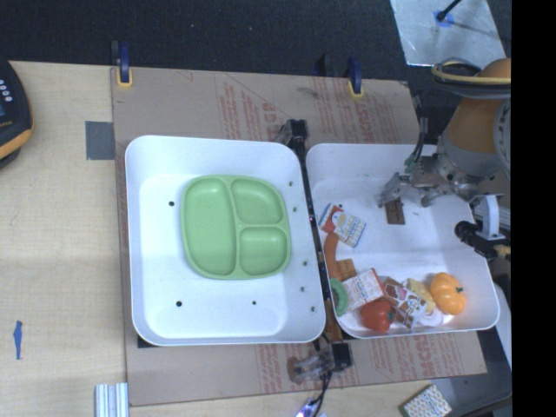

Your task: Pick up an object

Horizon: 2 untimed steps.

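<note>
My gripper (407, 196) hangs over the back part of the right bin (365, 159), open, with nothing between its fingers. A small brown block (395, 213) lies on the bin floor just below its left finger. Further forward in that bin are a white and red packet (342, 224), a brown strip (337, 264), a red tomato (375, 316), several snack packets (393, 294) and an orange pumpkin-like toy (447, 293). The grey arm with its orange band (473, 124) comes in from the right.
The left bin (143, 233) holds a green divided plate (234, 226). A black divider with clips (306, 207) runs between the bins. Blue clamps (122, 59) pin the cardboard mat at the back. A dark device (10, 111) sits at the far left.
</note>
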{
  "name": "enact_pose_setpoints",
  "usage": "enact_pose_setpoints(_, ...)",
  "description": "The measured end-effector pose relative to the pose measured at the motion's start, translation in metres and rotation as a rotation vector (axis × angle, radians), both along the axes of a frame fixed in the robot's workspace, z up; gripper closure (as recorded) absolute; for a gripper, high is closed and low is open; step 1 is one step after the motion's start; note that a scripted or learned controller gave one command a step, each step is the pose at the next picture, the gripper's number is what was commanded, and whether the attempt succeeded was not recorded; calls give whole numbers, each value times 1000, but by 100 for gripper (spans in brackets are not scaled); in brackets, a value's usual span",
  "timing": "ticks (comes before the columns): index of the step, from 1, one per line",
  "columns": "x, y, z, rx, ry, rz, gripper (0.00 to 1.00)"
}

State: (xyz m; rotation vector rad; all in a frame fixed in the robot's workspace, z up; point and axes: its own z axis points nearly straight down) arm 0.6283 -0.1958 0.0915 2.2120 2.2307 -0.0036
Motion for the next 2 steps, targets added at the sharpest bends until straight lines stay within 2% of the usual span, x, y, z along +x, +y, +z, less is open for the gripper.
enact_pose_setpoints(1,-12,13,9,1,4,-1,0)
enact_pose_setpoints(2,-12,8,33,1,-2,-5,0)
